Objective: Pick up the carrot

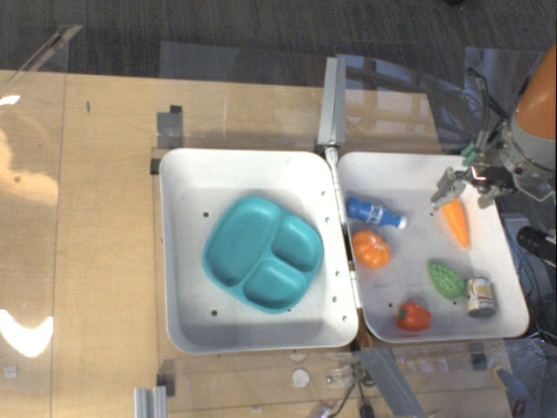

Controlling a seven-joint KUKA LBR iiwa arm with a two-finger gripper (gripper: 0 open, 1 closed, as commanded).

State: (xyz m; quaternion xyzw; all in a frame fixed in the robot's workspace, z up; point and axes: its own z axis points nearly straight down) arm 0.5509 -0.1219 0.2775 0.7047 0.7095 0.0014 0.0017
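Note:
The orange carrot [457, 223] lies in the right bin [409, 171], near its right wall, with the thick end toward the back. My gripper [465, 192] hangs just over that thick end, reaching in from the right. It is open, with one finger [443, 189] left of the carrot and the other to its right. The carrot rests on the bin floor and is not clamped.
The right bin also holds a blue bottle [376, 213], an orange fruit [372, 249], a green leafy piece [446, 279], a small can [479, 296] and a red pepper [414, 316]. A teal divided plate [264, 252] lies in the left bin [187, 320].

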